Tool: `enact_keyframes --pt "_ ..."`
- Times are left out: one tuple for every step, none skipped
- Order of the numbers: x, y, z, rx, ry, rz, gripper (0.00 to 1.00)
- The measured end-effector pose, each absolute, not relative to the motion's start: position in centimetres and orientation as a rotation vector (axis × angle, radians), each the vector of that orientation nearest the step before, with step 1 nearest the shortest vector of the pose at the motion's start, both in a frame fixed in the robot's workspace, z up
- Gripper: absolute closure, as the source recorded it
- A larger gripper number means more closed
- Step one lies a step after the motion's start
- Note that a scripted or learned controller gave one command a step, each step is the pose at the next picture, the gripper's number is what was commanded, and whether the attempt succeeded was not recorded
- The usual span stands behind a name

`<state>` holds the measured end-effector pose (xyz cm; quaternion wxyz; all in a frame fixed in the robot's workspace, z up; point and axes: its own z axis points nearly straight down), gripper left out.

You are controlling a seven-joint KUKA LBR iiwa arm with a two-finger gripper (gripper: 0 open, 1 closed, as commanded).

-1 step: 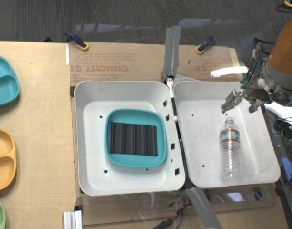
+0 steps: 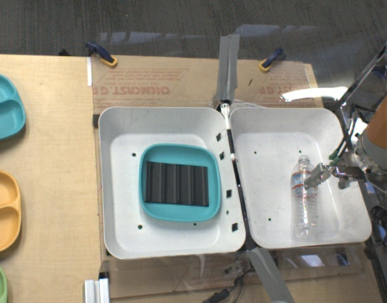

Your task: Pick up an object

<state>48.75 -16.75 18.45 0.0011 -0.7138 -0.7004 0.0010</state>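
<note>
Fingers (image 2: 319,174) apparently closing around clear plastic bottle (image 2: 303,197) near its neck, grip hard to confirm, bottle lying in right bin (image 2: 269,128), teal tray (image 2: 179,183) in left bin (image 2: 117,169)

hand (image 2: 321,174) beside clear bottle (image 2: 303,197) in right bin (image 2: 269,232).

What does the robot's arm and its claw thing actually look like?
At the camera view's right edge, the arm shows a grey body with an orange band above the wrist. Thin dark cables and rods run alongside it. The gripper is a small metal assembly, silver-grey, with a green spot near its base.
</note>
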Motion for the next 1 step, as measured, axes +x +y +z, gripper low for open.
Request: enact_keyframes --pt "53.03 -17.71 9.3 -2.098 -2.341 -0.002 0.0"
